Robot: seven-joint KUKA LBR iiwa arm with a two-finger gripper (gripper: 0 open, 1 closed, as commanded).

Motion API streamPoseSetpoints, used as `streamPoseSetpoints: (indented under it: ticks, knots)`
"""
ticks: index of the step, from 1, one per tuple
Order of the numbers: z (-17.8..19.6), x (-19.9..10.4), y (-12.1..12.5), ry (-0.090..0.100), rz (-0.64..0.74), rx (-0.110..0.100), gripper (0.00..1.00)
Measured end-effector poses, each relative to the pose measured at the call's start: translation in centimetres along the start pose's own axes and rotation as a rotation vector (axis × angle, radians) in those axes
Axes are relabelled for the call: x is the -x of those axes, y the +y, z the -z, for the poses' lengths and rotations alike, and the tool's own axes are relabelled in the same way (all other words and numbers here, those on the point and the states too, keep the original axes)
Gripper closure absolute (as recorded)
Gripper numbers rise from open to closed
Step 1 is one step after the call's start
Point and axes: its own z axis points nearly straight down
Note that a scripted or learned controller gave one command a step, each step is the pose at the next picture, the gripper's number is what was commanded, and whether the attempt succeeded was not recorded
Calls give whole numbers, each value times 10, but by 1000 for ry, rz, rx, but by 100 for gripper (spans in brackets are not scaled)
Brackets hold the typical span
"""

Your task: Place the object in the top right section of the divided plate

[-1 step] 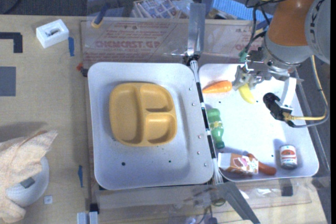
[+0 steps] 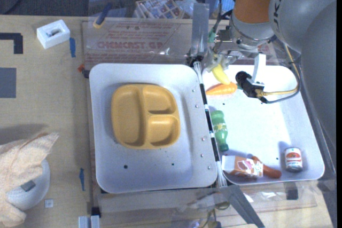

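- Divided plate (image 2: 144, 115) — mustard yellow, rounded square, three sections, sitting in the left bin (image 2: 101, 168), nothing in it.
- One orange carrot-like toy (image 2: 220, 89) and one yellow piece (image 2: 219, 72) at the right bin's (image 2: 267, 120) upper left corner, just below the gripper (image 2: 222, 59).
- Whether fingers are clenched or released: cannot tell.
- One green bottle (image 2: 218, 130) along the bins' shared edge.
- One ketchup bottle (image 2: 251, 167), lying flat, near the lower rim.
- One small can (image 2: 293, 159), upright, lower right corner.
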Motion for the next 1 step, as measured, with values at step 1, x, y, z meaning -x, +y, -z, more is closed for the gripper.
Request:
streamPoseSetpoints:
  ticks: [1]
  knots:
    - [-31,-83,-16,2,-24,-5,100]
